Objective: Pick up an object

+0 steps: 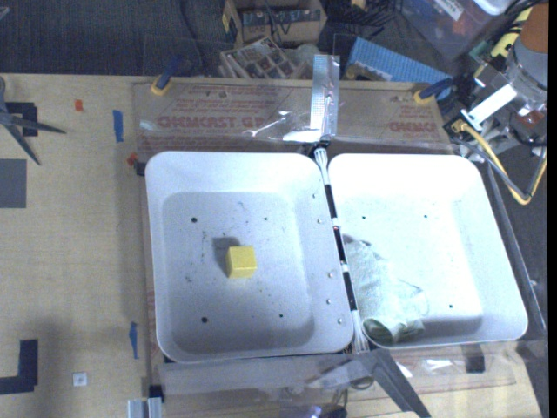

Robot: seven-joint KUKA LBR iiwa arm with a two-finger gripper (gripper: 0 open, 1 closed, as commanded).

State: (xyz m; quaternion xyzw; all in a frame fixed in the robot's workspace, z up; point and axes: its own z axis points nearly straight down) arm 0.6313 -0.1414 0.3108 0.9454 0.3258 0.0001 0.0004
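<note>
A small yellow block [242, 261] lies flat near the middle of the left bin [174, 177], well apart from its walls; a rolled pale cloth [383, 299] lies in the right bin [487, 233], against its left wall, reaching the near-left corner.

Two bins side by side on bench [70, 259], rims touching at centre. Left bin [165, 181]: a block [242, 261] is seen approx. mid-floor. Right bin [452, 181]: a cloth [383, 290] is laid along its left wall, w/ a rolled item [392, 327] at the near-left corner. Arm [522, 77] is placed behind right bin, far right.
</note>
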